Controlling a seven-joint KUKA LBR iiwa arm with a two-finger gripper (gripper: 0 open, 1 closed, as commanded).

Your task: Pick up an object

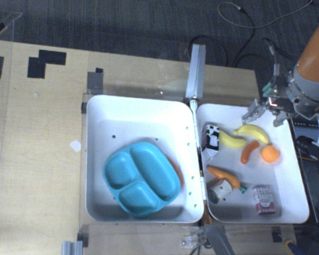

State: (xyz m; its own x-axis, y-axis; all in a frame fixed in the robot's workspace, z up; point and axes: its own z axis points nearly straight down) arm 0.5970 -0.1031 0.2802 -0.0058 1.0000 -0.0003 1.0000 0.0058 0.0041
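Observation:
My gripper (266,114) hangs over the back edge of the right bin (301,212), open, with nothing between its fingers (252,111). Just below it lies a yellow banana (255,132), and a second banana (230,139) lies to its left. An orange sausage-shaped piece (248,151) and an orange ball (270,153) sit in front of them. Nearer the front are a carrot (224,175), a small grey cup (218,191) and a pink can (264,199). A black-and-white item (211,137) rests against the bin's left wall.
The left bin (122,119) holds a blue divided plate (141,177), with a sliver of something orange (176,171) showing at the plate's right edge. A metal divider post (195,72) stands between the bins at the back. Cables trail behind the bench.

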